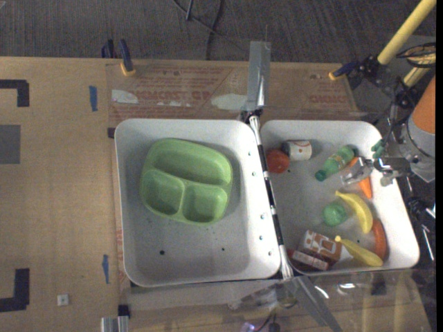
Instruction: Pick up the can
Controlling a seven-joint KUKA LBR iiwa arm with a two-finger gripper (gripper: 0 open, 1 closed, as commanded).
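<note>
**A:** Start at the jaws [361, 175]. What are you seeing there?

**B:** They are hanging over the right bin [398, 265], near its right wall, with the grey arm [422, 126] reaching in behind them. You are not getting a clear look at them, so I cannot tell whether they are parted or closed, and nothing is showing between them.

**A:** What is lying closest to them?

**B:** An orange carrot [365, 187] is sitting right under the metal tips, and the green bottle [335, 163] is lying tilted just to the left. Below those you are looking at a yellow banana [358, 210] and a small green fruit [334, 214].

**A:** And the can [299, 149]?

**B:** It is lying on its side near the bin's top left corner, well apart from the jaws, with a red tomato [277, 160] just beside it.

**A:** Anything further out?

**B:** A brown carton [318, 247] and a second banana [360, 252] are resting along the near edge. The left bin [131, 206] is carrying a green divided plate [185, 180], and both bins are sitting on the bench [55, 185].
</note>
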